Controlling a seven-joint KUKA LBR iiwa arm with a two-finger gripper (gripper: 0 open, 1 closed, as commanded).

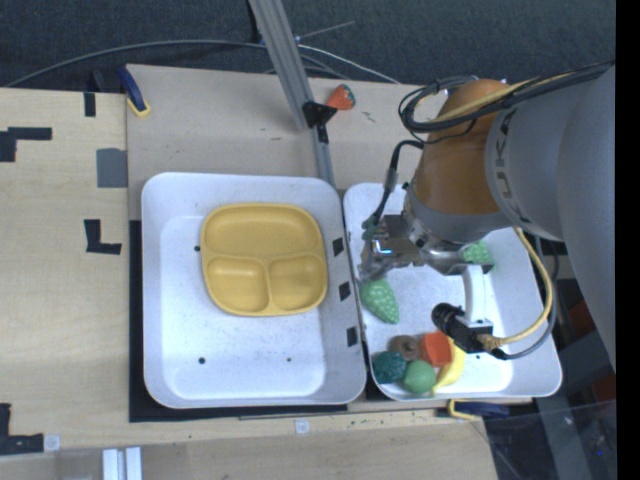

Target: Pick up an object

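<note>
gripper (380, 248) low over right bin (525, 368); we cannot tell how jaws stand. green lump (380, 301) just below gripper, apart. we fear miss: lump may roll aside; bin wall (350, 258) just left of gripper may snag it; toy pile (420, 363) further below gripper.

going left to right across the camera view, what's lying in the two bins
yellow divided plate in the left bin → green bumpy piece → orange block → pale green piece, these three in the right bin. The heaped small pieces by the orange block overlap, so they are left out.
</note>
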